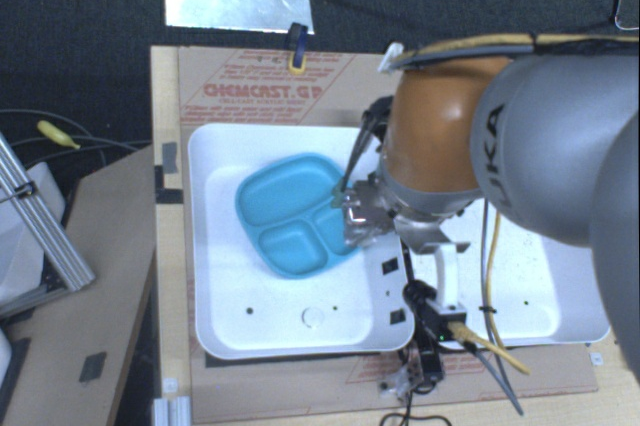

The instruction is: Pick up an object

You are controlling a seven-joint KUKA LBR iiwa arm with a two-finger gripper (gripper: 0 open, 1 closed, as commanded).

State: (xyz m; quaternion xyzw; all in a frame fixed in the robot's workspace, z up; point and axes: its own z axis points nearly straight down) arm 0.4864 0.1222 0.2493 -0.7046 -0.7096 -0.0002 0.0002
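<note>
A blue divided plate [293,212] lies tilted in the left white bin [225,314], near that bin's middle. The gripper [357,217] sits at the plate's right edge, under the arm's orange band [435,129]; whether it grips the plate cannot be told.

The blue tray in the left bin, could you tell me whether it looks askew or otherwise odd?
Yes: the blue divided tray lies turned at an angle to the walls of the left bin, not square with them. Its right edge sits under the arm's wrist. No spill or damage shows.
</note>
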